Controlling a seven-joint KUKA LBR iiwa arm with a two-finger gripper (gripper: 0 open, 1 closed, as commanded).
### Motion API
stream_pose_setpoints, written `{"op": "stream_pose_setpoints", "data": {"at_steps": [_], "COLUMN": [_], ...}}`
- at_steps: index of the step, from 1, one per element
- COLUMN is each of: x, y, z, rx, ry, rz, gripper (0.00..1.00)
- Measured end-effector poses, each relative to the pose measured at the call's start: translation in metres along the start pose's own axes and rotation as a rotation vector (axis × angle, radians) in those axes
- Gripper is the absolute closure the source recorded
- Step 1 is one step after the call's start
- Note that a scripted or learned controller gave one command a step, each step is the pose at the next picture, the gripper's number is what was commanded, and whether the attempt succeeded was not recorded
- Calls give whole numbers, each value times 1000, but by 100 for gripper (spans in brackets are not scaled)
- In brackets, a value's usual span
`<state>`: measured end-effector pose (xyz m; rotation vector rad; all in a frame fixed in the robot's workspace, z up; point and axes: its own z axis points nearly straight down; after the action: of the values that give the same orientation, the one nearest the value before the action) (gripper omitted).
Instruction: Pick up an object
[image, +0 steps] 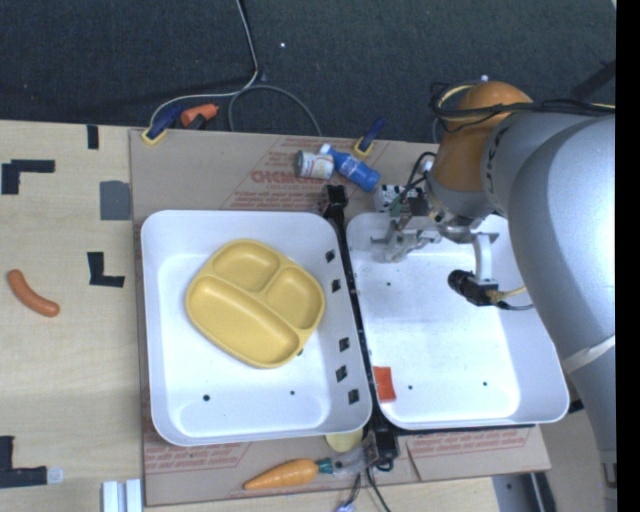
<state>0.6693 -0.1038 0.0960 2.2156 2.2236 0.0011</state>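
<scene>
My jaws (400, 240) hang low over the far end of the right-hand shallow white plastic bin (500, 400), in the upper middle of the frame, just right of the wall the two bins share. Metal and cable crowd the wrist there, and I cannot tell how they stand, nor make out anything between them.

The nearest thing on that bin's floor is a small flat orange-red tile (383, 382), lying in the lower left corner of the right bin, close against the dividing wall and well apart from me. I judge it light and stiff, but thin and flush with the floor, so it would be awkward: I would need to come straight down with one finger on each of its free edges, and the wall beside it leaves little room.

The larger candidate is the yellow moulded plastic plate with three compartments (257, 302), resting slightly askew in the middle of the left-hand white bin (170, 400). It looks light, rigid and smooth, probably slippery; the raised rim or a divider ridge is where I would pinch it.

An orange toy carrot (284, 474) lies on the tabletop at the lower edge of the frame, outside both bins.
</scene>
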Motion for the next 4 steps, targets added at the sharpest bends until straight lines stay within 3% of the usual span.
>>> {"op": "stream_pose_setpoints", "data": {"at_steps": [1, 3, 4], "x": [0, 6, 8], "y": [0, -2, -41], "z": [1, 11, 9], "rx": [1, 1, -1], "ry": [-1, -2, -2], "rz": [0, 4, 4], "gripper": [0, 0, 0]}}
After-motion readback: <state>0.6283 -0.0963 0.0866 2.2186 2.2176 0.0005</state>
